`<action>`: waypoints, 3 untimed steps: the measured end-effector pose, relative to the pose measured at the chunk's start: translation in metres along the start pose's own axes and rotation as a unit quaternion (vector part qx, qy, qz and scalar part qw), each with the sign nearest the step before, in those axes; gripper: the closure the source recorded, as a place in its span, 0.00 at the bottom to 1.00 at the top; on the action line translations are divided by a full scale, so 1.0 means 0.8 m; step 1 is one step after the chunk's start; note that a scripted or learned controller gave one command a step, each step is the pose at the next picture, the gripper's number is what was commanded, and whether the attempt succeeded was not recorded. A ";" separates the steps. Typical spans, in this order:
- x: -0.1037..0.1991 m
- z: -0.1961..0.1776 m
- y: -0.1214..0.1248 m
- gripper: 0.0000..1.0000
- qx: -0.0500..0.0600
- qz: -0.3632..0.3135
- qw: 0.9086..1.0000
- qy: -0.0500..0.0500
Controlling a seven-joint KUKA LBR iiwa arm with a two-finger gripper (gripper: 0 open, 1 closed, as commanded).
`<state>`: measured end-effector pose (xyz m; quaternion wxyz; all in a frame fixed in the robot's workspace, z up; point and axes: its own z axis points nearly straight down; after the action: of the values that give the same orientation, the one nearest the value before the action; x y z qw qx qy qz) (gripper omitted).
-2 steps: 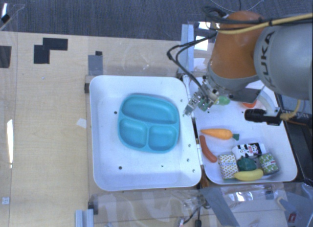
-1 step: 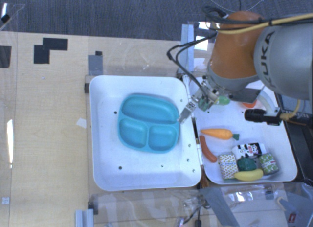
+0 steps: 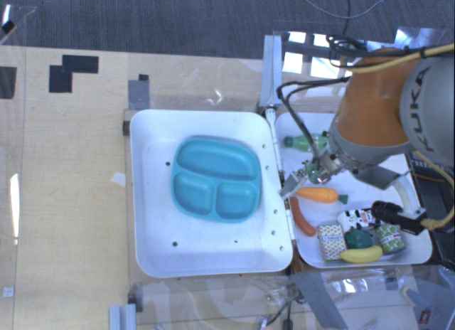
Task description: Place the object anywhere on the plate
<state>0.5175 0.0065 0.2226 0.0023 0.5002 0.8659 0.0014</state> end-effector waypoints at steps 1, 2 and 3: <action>0.000 -0.014 0.002 1.00 -0.002 -0.003 1.000 -0.001; 0.034 0.008 0.114 1.00 0.000 -0.086 0.996 0.000; 0.034 0.007 0.114 0.00 0.000 -0.086 0.996 0.000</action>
<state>0.5833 0.0755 0.2171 0.0023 0.4240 0.9057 0.0014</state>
